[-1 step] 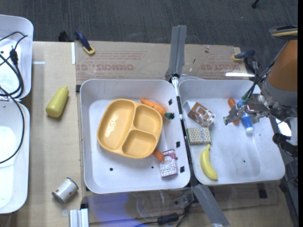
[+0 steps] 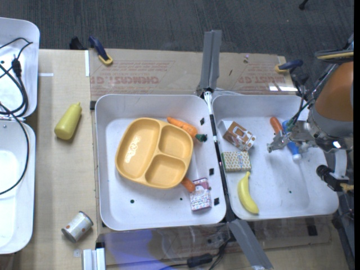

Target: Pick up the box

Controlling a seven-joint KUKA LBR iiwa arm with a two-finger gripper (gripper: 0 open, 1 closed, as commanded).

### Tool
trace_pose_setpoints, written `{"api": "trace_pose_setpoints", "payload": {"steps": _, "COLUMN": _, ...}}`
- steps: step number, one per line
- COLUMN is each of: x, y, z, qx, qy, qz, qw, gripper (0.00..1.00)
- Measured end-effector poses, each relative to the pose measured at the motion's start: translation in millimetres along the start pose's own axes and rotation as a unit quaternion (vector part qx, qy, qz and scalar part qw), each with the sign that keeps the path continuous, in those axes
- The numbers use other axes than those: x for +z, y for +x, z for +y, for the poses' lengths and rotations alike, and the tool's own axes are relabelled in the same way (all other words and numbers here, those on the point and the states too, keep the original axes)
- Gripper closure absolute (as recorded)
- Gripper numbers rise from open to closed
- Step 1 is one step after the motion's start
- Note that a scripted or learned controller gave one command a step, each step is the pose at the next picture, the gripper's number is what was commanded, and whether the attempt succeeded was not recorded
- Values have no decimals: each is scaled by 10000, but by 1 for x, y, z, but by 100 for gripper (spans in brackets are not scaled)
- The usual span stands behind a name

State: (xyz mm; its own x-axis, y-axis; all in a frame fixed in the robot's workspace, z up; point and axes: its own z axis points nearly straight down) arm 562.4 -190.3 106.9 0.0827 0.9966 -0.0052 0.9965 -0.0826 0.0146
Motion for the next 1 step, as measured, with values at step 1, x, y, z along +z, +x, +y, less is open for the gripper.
{"api": "trace_pose_setpoints", "payload": {"steps": 1, "x": -3, "y": 0, "z": -4, "qx": 18, "qy": 77, "qz": 22, "qw": 10000, "gripper": 100}}
